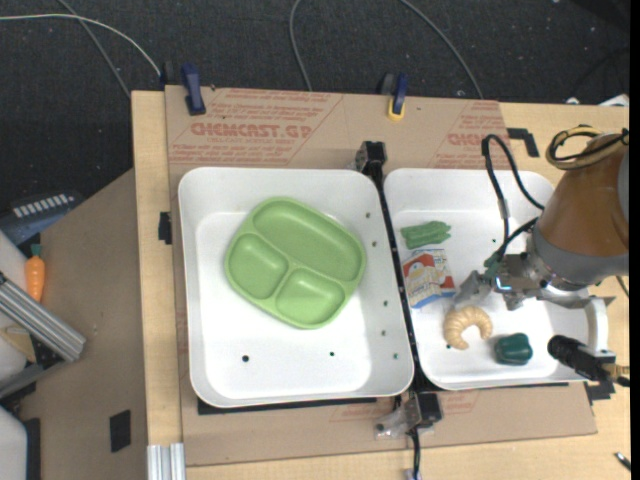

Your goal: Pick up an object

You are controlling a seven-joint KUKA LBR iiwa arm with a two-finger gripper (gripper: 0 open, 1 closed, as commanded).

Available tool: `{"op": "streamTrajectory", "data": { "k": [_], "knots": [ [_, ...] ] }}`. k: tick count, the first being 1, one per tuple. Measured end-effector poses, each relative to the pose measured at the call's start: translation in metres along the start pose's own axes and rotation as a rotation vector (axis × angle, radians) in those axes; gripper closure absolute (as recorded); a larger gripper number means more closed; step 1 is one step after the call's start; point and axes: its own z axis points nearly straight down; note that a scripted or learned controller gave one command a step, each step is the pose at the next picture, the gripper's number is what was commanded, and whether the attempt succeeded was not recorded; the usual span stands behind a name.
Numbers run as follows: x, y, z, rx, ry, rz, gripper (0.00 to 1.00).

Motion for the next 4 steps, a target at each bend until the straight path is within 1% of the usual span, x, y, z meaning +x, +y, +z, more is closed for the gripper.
{"op": "streamTrajectory", "data": {
  "k": [1, 2, 3, 4],
  "knots": [
    [0.0, 0.001, -0.012, -0.005, -0.001, 0.0, 1.0],
    [-0.002, 0.004, -0.075, -0.009, -0.002, 0.0, 1.0],
    [-0.006, 0.007, -0.118, -0.008, -0.001, 0.0, 1.0],
    [-0.006, 0.008, -0.144, -0.007, -0.001, 0.0, 1.0]
  ]
}}
